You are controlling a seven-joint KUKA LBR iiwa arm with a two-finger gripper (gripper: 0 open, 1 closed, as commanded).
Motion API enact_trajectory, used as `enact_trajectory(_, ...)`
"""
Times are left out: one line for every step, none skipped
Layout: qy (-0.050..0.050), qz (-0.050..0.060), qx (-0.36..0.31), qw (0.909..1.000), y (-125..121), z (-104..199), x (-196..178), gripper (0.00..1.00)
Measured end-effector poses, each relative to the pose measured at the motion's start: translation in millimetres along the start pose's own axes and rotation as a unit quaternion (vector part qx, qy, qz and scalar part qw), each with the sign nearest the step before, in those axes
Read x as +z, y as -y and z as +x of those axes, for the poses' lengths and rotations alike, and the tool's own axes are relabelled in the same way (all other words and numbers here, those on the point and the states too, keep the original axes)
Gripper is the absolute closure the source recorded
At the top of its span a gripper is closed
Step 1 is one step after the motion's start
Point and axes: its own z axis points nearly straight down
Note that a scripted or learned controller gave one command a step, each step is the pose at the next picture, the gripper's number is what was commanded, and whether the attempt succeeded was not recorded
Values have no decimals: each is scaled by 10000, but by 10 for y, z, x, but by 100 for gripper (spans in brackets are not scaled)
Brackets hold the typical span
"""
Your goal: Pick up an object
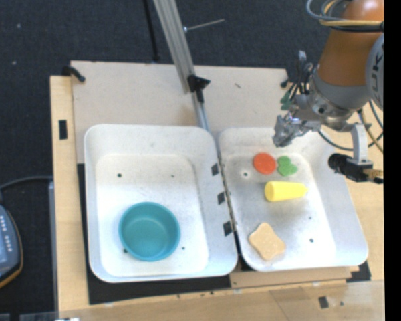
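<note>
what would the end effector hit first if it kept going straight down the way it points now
Probably the orange round piece in the right bin: the end effector points down and slightly left, just above it. Depth is unclear, so it may meet the bin floor beside it.

matt white plastic bins (100, 179), glossy teal bowl (149, 231), bare wooden bench (134, 92).
</note>
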Motion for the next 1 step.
enact_trajectory(-5, -5, -7, 10000, 115, 418, 4, 100)
